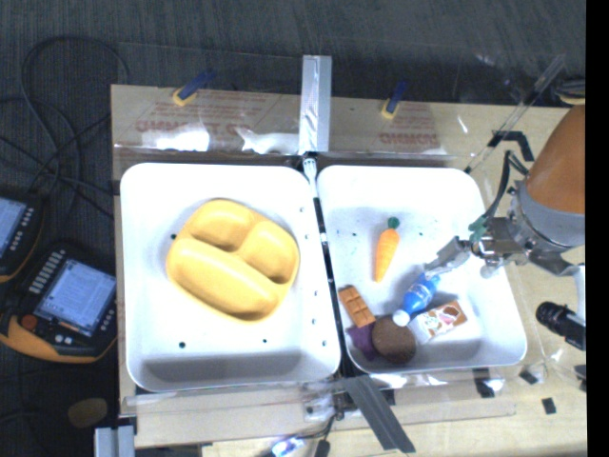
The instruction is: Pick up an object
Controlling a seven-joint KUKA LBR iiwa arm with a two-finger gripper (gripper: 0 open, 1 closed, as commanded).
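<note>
Bottle (420,295), blue and small, lying in right bin (457,193) beside carrot (385,248); probably light, rigid, slippery. Best pinched across its body. Claw (455,253) just above; open or closed, cannot tell.

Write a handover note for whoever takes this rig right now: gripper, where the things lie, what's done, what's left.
Gripper: reaching in over the right bin, just above the blue bottle; nothing seen between its fingers.
Right bin: carrot near the middle; blue bottle, small carton, brown ball and a brown waffle-like block crowded at the near side.
Left bin: one big yellow piece.
Done: arm is over the right bin.
Left: grasp one object and lift it; the bottle looks the likeliest target.
</note>
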